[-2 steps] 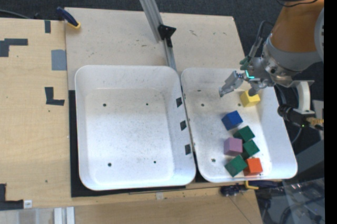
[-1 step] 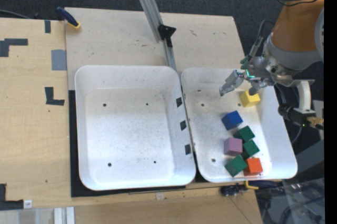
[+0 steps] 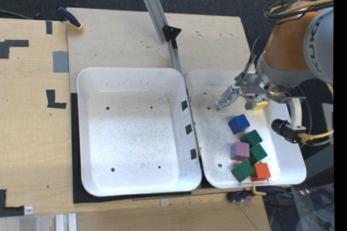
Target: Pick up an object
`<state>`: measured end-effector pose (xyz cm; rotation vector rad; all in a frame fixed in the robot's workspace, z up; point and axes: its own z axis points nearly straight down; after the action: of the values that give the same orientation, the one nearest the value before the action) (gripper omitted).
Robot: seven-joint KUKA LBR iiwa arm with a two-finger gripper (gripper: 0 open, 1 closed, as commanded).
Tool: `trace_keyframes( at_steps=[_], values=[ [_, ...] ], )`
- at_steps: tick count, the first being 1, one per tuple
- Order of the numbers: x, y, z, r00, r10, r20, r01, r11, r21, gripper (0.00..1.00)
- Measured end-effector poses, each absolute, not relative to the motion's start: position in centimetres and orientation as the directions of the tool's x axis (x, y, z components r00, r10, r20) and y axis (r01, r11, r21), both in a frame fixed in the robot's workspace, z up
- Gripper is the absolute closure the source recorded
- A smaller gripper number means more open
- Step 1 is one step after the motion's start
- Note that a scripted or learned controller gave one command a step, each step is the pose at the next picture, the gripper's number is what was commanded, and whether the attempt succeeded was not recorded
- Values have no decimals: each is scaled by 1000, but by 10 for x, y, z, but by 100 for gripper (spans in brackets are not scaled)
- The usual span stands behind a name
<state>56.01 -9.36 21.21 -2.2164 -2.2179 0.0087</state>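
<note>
The right bin (image 3: pixel 209 116) holds several small blocks. A blue block (image 3: pixel 238 123) lies just below my gripper (image 3: pixel 242 101). Further toward the front sit a purple block (image 3: pixel 240 150), three green blocks (image 3: pixel 252 138) (image 3: pixel 258 152) (image 3: pixel 243 171) and an orange block (image 3: pixel 262 171). My gripper hangs over the upper middle of the right bin, open, one finger (image 3: pixel 225 100) splayed to the left, with nothing seen between the fingers. A yellow block (image 3: pixel 261 106) peeks out at the gripper's right side, partly hidden by it.
The left bin (image 3: pixel 87 116) lies beside the right one, sharing a raised rim. A metal pole (image 3: pixel 154 5) slants down to the bins' back edge. The grey and orange arm (image 3: pixel 295 51) covers the right bin's back right corner.
</note>
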Motion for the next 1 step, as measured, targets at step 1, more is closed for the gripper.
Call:
trace_keyframes(
  at_steps=[1],
  values=[
    [565,-94,166,-1,1000,-1,1000,1,-6,0]
  ],
)
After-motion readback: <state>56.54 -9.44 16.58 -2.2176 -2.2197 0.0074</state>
